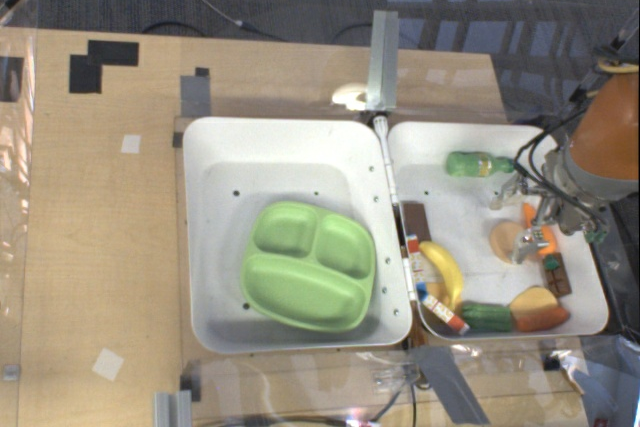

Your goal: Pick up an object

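In the right bin [600,315], the gripper [531,245] hangs low over the floor, close against a pale round disc [505,238] that lies near the bin's middle. Whether its claw is spread or shut cannot be told from this slant, nor whether it touches the disc. Nothing can be seen held, so the step in hand looks like the descent or the closing on a target, with the lift not yet made. The disc seems the likeliest target, since it sits just beside the tool. A small orange piece [529,213] and a brown block [556,275] lie near on the arm's side. Further off are a green bottle [478,163] by the far wall, and a banana [443,270], a green vegetable [485,316] and a bread-like piece [538,307] along the near wall. The left bin [200,215] bears a green tray [308,264]. The next move calls for a firm closing on one thing alone, then a straight rise; a flat disc may well slip.
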